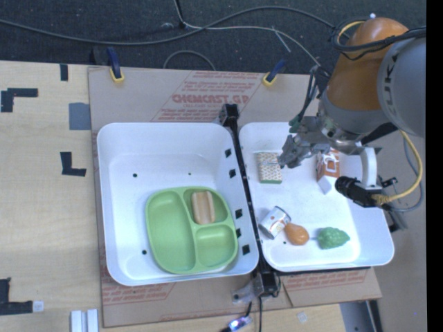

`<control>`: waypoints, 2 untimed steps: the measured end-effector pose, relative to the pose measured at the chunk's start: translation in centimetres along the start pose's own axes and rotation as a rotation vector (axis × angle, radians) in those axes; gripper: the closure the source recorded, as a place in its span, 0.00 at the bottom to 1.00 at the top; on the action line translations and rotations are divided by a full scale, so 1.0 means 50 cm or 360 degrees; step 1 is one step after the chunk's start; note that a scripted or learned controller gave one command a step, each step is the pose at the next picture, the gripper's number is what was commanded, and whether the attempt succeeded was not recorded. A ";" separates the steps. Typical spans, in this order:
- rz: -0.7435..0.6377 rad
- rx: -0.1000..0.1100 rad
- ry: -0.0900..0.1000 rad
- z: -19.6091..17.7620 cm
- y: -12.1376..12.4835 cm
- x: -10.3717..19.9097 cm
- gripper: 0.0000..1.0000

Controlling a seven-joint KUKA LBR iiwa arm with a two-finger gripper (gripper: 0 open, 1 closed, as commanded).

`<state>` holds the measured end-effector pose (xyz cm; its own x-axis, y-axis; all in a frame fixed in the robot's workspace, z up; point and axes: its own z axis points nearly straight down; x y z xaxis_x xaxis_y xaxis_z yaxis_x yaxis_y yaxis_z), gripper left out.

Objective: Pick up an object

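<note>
Red print on the brown cardboard sheet (201,99) under the bins reads "CHEMCAST GP"; the smaller lines around it are too small to read. Two clips, blue with yellow tips (114,68), pin the sheet's far edge.

The left shallow white plastic bin (118,151) holds a light green plastic divided plate (173,241) with three sections; a small tan bread-like piece (202,207) lies in its upper right section.

The right shallow white plastic bin (374,244) holds a green-and-beige rectangular sponge-like pad (268,168) near the bin's left wall, a small white and orange carton (328,164) partly hidden by the arm, a short silvery can with a red label (274,221), an orange rounded fruit-like toy (296,234) just beside the can, and a green leafy toy (333,238) near the front edge.

The dark two-finger gripper (291,154) hangs over the right bin, just right of the pad's upper end. Whether it is spread or closed cannot be told, and nothing shows between its tips.

The wooden counter (41,206) carries black tape marks. Black cables cross the dark carpeted floor (83,5) beyond it.
</note>
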<state>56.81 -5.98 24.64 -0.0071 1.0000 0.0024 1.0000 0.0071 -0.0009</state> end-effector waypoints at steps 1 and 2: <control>0.0000 0.0001 -0.0001 0.008 0.019 0.115 1.00; 0.0002 0.0000 -0.0003 0.025 0.080 0.211 1.00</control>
<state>60.72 4.59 23.40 -0.0060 1.0000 0.0007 1.0000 0.0060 -0.0009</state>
